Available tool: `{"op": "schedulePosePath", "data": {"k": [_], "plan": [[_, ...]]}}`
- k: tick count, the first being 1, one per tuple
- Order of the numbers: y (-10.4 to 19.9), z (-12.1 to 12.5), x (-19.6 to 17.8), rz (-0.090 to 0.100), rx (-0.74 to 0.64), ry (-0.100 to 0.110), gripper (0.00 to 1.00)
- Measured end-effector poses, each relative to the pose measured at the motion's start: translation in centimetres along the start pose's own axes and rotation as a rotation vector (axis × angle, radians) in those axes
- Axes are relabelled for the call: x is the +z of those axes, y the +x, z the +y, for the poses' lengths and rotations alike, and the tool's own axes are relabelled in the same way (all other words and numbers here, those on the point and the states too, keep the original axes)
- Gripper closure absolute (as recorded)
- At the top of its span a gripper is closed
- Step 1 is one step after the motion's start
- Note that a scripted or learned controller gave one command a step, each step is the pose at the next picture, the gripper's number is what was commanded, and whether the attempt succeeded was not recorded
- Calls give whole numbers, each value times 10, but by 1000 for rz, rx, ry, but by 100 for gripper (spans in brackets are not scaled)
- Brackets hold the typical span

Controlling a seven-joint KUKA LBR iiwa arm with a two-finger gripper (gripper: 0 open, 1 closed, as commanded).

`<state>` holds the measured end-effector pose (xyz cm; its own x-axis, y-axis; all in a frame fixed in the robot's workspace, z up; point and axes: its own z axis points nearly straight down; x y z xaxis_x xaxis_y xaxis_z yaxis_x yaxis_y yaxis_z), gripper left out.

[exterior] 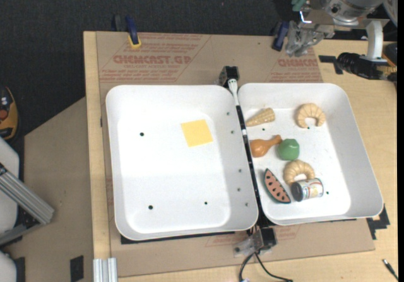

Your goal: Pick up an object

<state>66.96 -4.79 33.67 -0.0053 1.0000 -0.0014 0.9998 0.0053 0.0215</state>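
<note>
I am up high at the back, past the far edge of the right bin. My gripper hangs over the brown board, and I cannot tell how it is set. I hold nothing. The right bin has two croissants, corn, a drumstick, a green ball, a melon slice and a can. A yellow square lies in the left bin.

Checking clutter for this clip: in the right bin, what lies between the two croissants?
In the camera view, the green ball sits between the upper croissant and the lower croissant, slightly left of their line.
</note>
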Motion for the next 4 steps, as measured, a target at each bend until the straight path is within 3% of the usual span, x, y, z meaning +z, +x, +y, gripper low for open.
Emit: {"op": "schedulePosePath", "data": {"k": [1,2,3,4], "plan": [[79,-5,68,4,-2,28,100],[149,-5,78,3,-1,25,100],[181,-10,-174,6,1,0,100],[218,-28,3,-1,2,40,100]]}}
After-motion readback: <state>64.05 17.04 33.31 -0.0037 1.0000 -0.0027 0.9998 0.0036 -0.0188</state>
